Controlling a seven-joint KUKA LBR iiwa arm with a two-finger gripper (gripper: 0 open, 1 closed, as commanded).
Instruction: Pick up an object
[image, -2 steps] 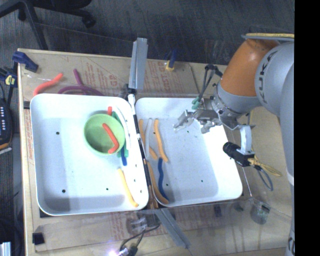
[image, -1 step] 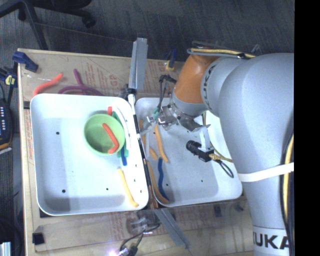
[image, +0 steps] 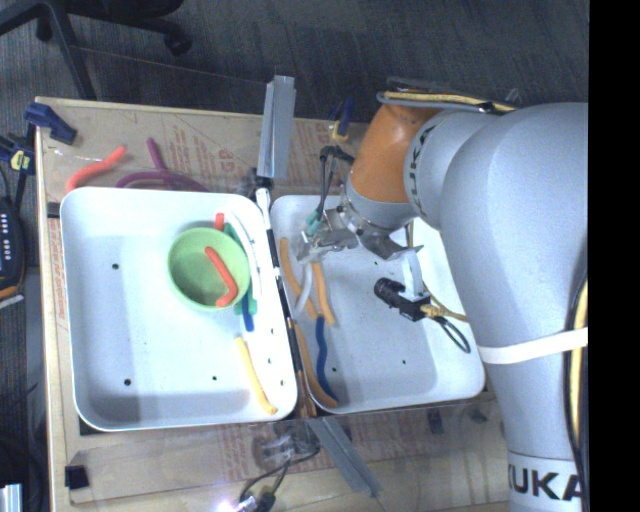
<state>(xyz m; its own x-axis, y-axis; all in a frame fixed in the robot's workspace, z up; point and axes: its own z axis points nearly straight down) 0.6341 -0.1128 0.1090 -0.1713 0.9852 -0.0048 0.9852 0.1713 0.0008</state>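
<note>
Two bins; gripper (image: 318, 243) low in right bin (image: 440, 375), reaching for orange strips (image: 321, 290) at left wall. Claw state unreadable. Next: close and lift.

Bowl (image: 208, 268) in the left bin (image: 120, 390); sticks (image: 318, 300) along right bin's (image: 440, 375) left wall.

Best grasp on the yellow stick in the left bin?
Probably mid-length on the yellow stick, coming straight down, jaws closing across its thin width. It lies flat and slanted near the left bin's right wall, so lean toward the open floor on its left. The gripper is over the right bin.
</note>
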